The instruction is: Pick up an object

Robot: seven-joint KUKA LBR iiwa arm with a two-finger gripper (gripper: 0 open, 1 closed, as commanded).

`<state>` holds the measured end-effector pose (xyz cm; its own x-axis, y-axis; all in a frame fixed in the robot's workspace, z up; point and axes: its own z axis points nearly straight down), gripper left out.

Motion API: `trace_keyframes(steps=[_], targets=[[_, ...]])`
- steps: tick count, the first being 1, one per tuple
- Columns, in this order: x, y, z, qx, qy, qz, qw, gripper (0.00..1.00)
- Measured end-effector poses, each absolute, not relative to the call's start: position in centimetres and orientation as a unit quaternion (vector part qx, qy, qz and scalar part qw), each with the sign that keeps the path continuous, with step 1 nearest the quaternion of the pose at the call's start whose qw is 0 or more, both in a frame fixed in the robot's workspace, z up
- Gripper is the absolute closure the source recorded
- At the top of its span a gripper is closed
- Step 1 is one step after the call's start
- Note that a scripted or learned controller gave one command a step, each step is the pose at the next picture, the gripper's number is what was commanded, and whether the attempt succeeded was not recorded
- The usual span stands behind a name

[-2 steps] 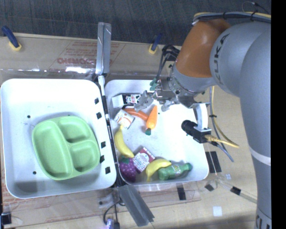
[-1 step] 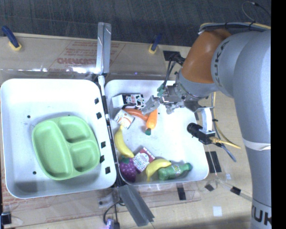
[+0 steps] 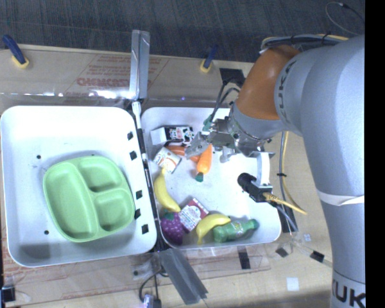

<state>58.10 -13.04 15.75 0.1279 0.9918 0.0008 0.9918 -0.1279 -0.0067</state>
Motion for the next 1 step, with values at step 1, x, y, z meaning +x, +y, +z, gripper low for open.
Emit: trace_keyframes(steps=[1], targets=[[56.59,-11.51,19.24,-0.768,-0.64,0.0011,0.001,0.0]])
